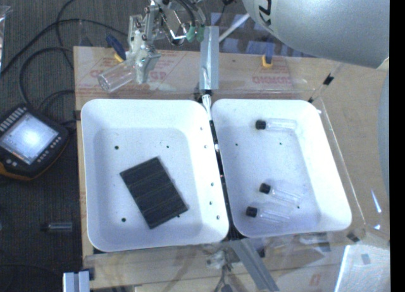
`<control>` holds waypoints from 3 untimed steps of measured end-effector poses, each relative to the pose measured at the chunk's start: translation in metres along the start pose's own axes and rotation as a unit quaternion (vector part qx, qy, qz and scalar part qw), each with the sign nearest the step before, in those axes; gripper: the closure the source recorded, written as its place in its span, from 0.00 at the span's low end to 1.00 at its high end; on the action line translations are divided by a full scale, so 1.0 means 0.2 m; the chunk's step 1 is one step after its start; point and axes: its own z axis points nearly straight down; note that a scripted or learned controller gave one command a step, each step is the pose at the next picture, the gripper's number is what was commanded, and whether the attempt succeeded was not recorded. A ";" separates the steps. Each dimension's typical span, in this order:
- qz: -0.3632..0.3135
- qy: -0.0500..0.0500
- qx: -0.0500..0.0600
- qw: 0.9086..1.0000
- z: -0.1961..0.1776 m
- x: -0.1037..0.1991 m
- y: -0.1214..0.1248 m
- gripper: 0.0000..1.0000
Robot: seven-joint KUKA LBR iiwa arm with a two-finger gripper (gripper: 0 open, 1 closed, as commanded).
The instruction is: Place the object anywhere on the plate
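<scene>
Clear cylindrical vial (117, 76) between hand (140, 61) fingers; flat ribbed black plate (154, 192).

Grey arm (316, 6) high at top, hand (144, 56) pointing down, fingers around a clear tube.

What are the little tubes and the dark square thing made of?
The tubes look like clear plastic or glass, since the white right bin shows through them; their black caps look like plastic. The dark plate in the left bin looks matte, with ridges, maybe rubber or plastic.
</scene>
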 end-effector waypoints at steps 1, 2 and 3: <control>-0.001 -0.002 -0.002 1.000 -0.05 -0.01 0.01 1.00; -0.001 -0.003 -0.004 1.000 -0.09 -0.01 0.02 1.00; -0.001 -0.005 -0.006 1.000 -0.14 -0.02 0.02 1.00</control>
